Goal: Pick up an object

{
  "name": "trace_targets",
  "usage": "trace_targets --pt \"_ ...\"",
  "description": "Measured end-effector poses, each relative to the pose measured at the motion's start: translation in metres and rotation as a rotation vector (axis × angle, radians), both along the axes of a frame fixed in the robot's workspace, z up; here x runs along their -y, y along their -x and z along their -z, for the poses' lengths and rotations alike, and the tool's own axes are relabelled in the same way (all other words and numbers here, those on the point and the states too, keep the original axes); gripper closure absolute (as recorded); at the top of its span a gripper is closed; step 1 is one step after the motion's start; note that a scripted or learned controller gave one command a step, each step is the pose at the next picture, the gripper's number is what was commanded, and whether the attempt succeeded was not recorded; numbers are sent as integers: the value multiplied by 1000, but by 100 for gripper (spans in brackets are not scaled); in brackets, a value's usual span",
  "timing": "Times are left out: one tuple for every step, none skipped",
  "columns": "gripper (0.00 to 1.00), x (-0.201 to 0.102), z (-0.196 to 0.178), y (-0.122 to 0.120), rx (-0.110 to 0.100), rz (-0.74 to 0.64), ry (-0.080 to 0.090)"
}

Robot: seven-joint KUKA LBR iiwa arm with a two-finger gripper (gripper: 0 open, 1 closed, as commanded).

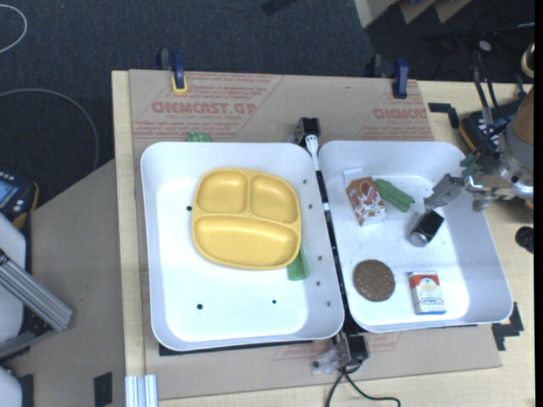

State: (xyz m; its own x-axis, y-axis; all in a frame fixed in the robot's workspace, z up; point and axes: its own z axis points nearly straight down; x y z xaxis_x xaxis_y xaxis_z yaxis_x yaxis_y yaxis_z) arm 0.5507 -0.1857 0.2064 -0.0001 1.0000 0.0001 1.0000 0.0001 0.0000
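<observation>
Hand (pixel 443 192) hangs over the right bin (pixel 484 253), near its far right side, one grey finger slanting down-left toward the bin floor; whether the fingers stand wide or narrow I cannot tell, and nothing shows between them.

Just below the fingertip lies a small dark cylinder (pixel 426 226), tilted, which looks the likeliest thing to pick. Being round, it could roll or skid aside if a finger lands on its flank instead of straddling it.

Farther left, a red-and-white packet (pixel 366 200) touches a green piece (pixel 393 194); a descent that drifts that way could nudge both and catch neither.

Nearer the front of the bin sit a brown disc (pixel 373 280) and a small red box (pixel 427 292), well apart from the hand. The disc looks flat and would probably give the fingers little to close on.

The bin wall on the right is near the wrist, so a low approach risks a bump there.

The left bin (pixel 170 253) holds a yellow tray (pixel 247 219) with a green bit (pixel 298 266) at its edge, out of the present line of reach.
</observation>
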Motion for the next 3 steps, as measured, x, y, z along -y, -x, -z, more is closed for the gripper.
trace_targets --pt "0 22 128 -12 -4 1 -4" --pt "100 23 111 -13 3 1 1" --pt "100 -68 86 -16 -1 -7 -3"
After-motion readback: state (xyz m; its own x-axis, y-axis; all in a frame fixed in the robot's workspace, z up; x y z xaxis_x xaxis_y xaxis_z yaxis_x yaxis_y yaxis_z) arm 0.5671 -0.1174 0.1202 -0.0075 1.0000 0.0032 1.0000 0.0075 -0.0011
